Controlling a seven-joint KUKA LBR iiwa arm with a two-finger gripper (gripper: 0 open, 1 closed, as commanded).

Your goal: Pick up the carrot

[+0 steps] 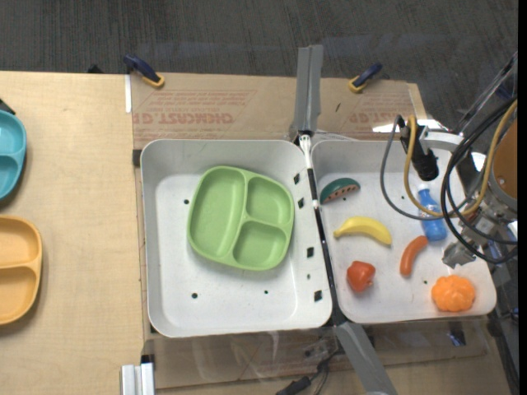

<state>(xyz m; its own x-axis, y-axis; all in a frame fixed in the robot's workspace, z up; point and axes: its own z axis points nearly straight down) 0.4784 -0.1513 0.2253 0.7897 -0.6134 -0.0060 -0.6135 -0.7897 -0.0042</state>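
The carrot (412, 255), a short orange-red piece, lies tilted on the floor of the right bin (362, 307), between a banana (363, 230) and the bin's right wall. My gripper (458, 257) hangs at the right edge of that bin, just right of the carrot and above an orange (454, 293). Cables and grey wrist parts cover much of it. Nothing shows held in it.
The right bin also holds a watermelon slice (339, 190), a red tomato-like fruit (361, 276) and a blue object (431, 219) partly behind cables. A green divided plate (241, 217) lies in the left bin (165, 303). Teal (10, 161) and orange (16, 268) trays sit at far left.
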